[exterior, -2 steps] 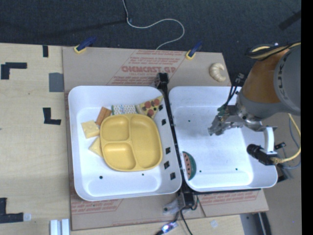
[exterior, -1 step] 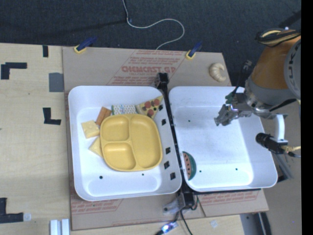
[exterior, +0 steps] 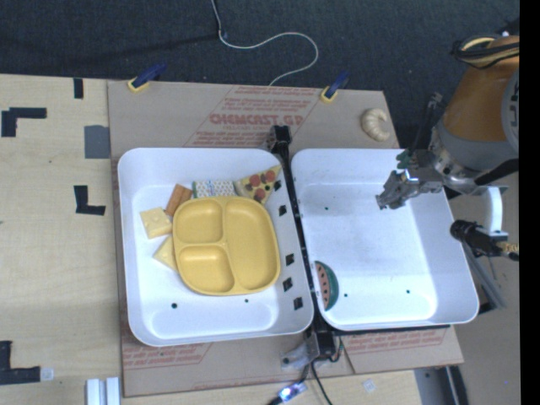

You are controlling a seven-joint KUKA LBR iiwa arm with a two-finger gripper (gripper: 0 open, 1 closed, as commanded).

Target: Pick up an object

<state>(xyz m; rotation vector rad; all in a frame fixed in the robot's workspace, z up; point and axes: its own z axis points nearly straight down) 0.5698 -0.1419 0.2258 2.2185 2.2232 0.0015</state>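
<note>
Yellow plastic divided plate (exterior: 226, 245), with three compartments, lies in the left shallow white bin (exterior: 139, 169), taking up most of its middle. Small flat pieces sit tucked around the plate's far and left edges: a pale square cracker-like piece (exterior: 155, 222), a tan one (exterior: 178, 197), a patterned strip (exterior: 213, 189) and a pizza-slice-shaped toy (exterior: 262, 181). A watermelon-slice toy (exterior: 326, 283) lies against the near left wall of the right white bin (exterior: 439, 306). The grey gripper (exterior: 393, 194) hangs over the far right part of that bin, with nothing between its fingers; how wide they stand I cannot tell. Both bins rest on a brown cardboard sheet (exterior: 245, 116) on the worktop, printed in red with "CHEMCAST GP" read upside down. A beige lump (exterior: 376, 123) sits at the cardboard's far right corner.
</note>
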